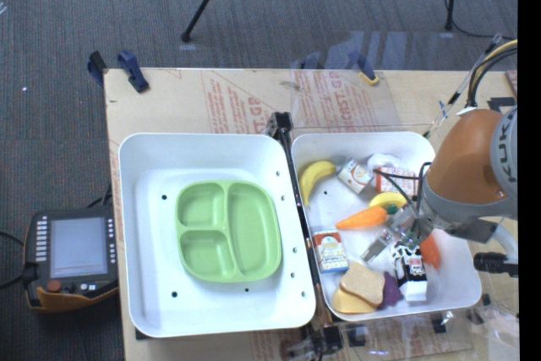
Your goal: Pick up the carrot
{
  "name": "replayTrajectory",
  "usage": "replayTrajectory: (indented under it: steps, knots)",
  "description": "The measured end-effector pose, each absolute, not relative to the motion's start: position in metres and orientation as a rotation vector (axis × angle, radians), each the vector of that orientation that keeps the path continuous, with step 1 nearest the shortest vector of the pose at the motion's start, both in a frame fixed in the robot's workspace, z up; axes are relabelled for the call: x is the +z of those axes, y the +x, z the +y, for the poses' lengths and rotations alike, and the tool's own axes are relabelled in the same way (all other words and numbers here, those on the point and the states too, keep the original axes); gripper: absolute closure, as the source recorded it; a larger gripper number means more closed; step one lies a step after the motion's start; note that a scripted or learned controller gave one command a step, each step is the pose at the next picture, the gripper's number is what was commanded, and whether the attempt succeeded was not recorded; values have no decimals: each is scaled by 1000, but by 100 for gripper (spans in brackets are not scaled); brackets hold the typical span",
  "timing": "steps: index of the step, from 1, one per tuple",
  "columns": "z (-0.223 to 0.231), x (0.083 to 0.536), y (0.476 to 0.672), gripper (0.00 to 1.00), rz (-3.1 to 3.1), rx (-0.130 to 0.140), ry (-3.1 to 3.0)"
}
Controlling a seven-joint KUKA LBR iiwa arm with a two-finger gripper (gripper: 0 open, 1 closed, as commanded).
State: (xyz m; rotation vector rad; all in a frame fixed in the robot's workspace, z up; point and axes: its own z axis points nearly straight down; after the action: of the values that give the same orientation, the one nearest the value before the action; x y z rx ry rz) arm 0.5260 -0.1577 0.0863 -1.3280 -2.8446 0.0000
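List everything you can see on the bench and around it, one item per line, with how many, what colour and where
carrot: one, orange, right bin, lying just left of the end effector
banana: one, yellow, right bin, upper left
lemon-like fruit: one, yellow, right bin, above the carrot
small carton: one, white and orange, right bin, left side
bread slice: one, tan, right bin, near edge
divided plate: one, light green, middle of left bin
bins: two, white, side by side
pendant with screen: one, orange and grey, floor left of the bench
clamp: one, blue, bench's far left corner
arm: one, grey and orange, over right bin
end effector: one, metallic, low by the carrot
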Motion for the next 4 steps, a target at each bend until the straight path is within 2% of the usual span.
replayTrajectory:
  steps: [1,2,3,4]
  knots:
    - [-106,87,557,0,-2683,1,-1633]
    - [-88,87,585,0,-2133,5,-2302]
    - [-85,96,585,100,-2141,11,-2292]
    - [-84,85,533,100,-2011,9,-2405]
